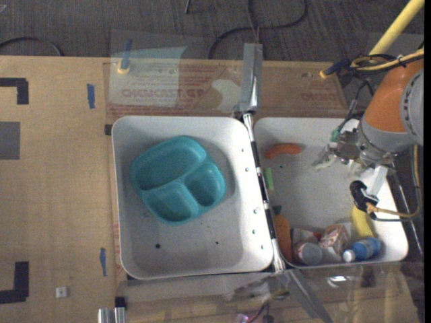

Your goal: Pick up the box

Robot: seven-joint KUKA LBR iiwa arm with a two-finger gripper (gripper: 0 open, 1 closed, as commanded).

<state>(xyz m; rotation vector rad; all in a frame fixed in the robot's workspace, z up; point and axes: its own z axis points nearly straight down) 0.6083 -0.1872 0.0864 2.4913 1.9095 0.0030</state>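
Camera view looks down on two white bins: the left bin (128, 247) carries a teal divided plate (176, 179), and the right bin (303, 194) carries the clutter that matters. The gripper (330, 155) hangs over the upper part of the right bin, its fingers splayed apart with nothing between them, so it is open and empty. The box (335, 237), a small crumpled carton with reddish print, lies at the near edge of that bin, well apart from the gripper and wedged into a crowd: a clear jar (309, 252) just beside it on one side, a blue-capped bottle (361, 249) on the other, a banana (361, 222) close above. That crowding is the main hazard. A descent slightly off could land a finger on the jar or bottle and shove the carton aside, or close on a neighbour instead. The carton looks soft and tilted, so a pinch across the wrong faces may crush it or let it slip out. The bin wall sits right behind, leaving little room for the fingers. A black cable (363, 197) looping below the wrist could also snag on the way down.
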